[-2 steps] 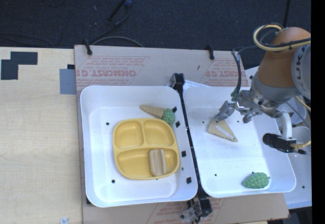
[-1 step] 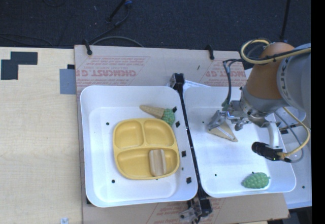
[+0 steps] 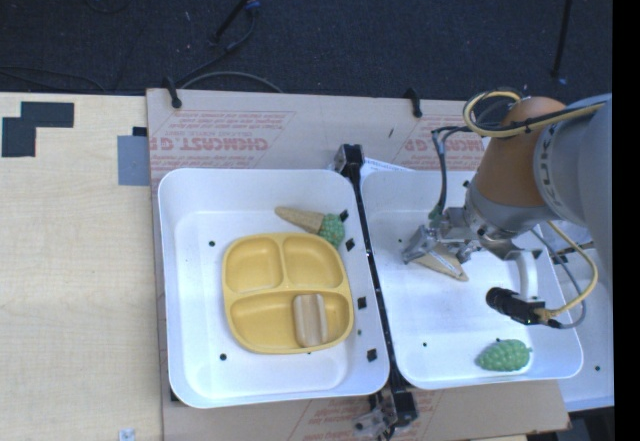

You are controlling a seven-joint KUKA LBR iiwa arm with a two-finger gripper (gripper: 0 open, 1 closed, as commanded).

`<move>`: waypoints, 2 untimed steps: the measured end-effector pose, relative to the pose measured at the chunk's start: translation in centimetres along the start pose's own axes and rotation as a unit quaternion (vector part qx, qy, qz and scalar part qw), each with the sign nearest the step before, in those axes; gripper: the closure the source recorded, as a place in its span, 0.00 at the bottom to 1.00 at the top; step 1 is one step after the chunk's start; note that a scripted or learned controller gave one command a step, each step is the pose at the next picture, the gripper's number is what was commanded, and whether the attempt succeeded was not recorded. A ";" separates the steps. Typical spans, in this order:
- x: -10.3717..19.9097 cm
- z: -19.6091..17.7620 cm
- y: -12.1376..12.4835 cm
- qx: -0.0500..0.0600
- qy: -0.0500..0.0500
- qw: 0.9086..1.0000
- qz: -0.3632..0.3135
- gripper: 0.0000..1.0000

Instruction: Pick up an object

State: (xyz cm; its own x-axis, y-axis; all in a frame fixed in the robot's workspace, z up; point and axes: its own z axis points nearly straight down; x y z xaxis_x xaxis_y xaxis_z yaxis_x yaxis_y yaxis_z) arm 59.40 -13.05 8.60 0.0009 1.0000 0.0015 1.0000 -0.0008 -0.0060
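Your pincer [image 3: 432, 251] sat low in the right bin [image 3: 400, 349], fingers spread narrowly over a tan wedge [image 3: 447, 267] (grip unconfirmed). The wedge lay touching it at five o'clock, long axis running ten to four.

Two shallow white bins, left [image 3: 190, 229] and right [image 3: 400, 349], side by side on a cardboard sheet [image 3: 230, 134] atop a pale wooden bench [image 3: 70, 269], split by a black divider [image 3: 365, 259]; dark carpeted floor [image 3: 150, 19] behind, strewn with cables [image 3: 240, 9]
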 end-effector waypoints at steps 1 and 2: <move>-0.1 -1.1 0.0 0.000 0.000 1.000 0.001 1.00; 0.0 -7.2 0.7 -0.004 -0.001 1.000 -0.001 1.00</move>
State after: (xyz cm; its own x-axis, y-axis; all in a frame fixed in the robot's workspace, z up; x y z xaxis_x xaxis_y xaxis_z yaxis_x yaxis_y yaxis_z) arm 60.11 -13.09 15.77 -0.0016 1.0000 -0.0003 1.0000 0.0016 0.0014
